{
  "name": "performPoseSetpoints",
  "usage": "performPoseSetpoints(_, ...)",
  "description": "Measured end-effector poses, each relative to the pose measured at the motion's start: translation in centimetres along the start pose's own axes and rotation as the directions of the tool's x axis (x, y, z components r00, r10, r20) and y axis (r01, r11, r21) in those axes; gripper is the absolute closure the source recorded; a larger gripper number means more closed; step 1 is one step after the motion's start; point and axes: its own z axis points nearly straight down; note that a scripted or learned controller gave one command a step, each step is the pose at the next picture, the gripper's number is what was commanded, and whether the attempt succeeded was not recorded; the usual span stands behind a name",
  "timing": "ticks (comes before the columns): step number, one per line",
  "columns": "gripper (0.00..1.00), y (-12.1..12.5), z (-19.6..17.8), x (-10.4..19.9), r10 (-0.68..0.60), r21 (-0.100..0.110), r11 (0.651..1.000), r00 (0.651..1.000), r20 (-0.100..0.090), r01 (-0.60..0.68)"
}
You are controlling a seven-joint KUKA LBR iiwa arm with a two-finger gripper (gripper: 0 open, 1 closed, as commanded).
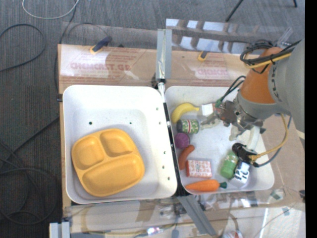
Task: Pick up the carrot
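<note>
- The brown tabletop (119, 68) carries two shallow white bins side by side.
- The grey arm with an orange band (260, 86) reaches in from the right and hangs over the upper right part of the right-hand bin.
- The left white bin (99, 100) holds a yellow plastic divided plate (107, 161) with three compartments, lying in the bin's lower half.
- The right white bin (262, 180) holds the small items.
- The gripper (210, 117) points left over the right bin's upper middle, near the banana and just above the can; whether the jaws are open or closed I cannot tell, and nothing can be seen held between them.
- The orange toy carrot with a green tip (203, 185) lies on its side along the right bin's front edge, well apart from the gripper.
- A yellow toy banana (182, 110) lies at the bin's upper left.
- A pink-and-white small box (199, 168) sits just above the carrot.
- A green bottle (229, 165) lies right of that box.
- A green-labelled can (188, 127) lies on its side below the banana.
- A red sausage-shaped toy (185, 155) lies slanted beside the box.
- A purple round toy (182, 140) sits between the can and the red piece.
</note>
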Motion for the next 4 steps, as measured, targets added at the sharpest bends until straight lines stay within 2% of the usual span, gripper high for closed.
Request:
performPoseSetpoints(1, 0.0, -6.2, -8.1, -1.0, -0.427, -0.001, 0.904, 0.904, -0.002, 0.427)
performPoseSetpoints(2, 0.0, -9.5, -5.8, 1.2, -0.621, -0.001, 0.784, 0.784, -0.003, 0.621)
performPoseSetpoints(3, 0.0, -9.6, -9.0, 2.3, -0.54, -0.002, 0.842, 0.842, -0.002, 0.54)
performPoseSetpoints(4, 0.0, -7.9, -10.2, -2.7, -0.831, -0.004, 0.557, 0.557, 0.001, 0.831)
